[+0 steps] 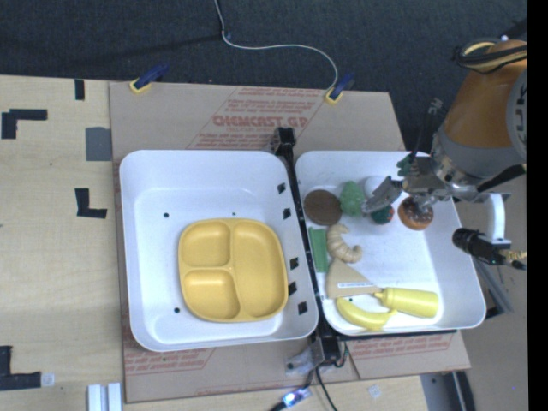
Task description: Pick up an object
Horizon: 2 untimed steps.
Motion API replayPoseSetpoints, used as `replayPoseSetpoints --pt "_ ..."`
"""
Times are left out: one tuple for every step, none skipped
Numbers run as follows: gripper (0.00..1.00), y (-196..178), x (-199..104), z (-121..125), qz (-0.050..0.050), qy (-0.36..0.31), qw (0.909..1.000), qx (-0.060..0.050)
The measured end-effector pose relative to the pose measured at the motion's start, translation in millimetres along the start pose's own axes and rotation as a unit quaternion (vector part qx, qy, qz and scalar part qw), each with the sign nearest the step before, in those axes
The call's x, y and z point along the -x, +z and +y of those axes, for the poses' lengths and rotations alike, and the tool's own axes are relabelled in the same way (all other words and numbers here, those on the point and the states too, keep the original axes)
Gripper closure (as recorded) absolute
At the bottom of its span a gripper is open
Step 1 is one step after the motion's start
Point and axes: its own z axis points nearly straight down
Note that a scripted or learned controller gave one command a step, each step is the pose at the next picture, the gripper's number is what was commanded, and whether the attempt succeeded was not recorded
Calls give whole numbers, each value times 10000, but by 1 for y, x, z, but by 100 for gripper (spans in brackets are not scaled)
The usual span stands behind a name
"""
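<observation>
The gripper [387, 197] hung low over the right bin [458, 302], its tip beside a green object [353, 198]; whether it was open or shut could not be told. To grasp cleanly it should centre on one item and descend straight. Near it lay one brown disc [323, 206], one brownish round piece [417, 217], possibly a doughnut, one croissant [344, 243], one banana [364, 317], one yellow tool [409, 300]. The left bin [145, 178] held one yellow divided plate [231, 270]
</observation>
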Motion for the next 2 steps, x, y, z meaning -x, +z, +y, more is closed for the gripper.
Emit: replayPoseSetpoints --pt "0 -7 0 3 -7 -15 10000 65" --pt "0 38 -5 -2 -8 -16 10000 45"
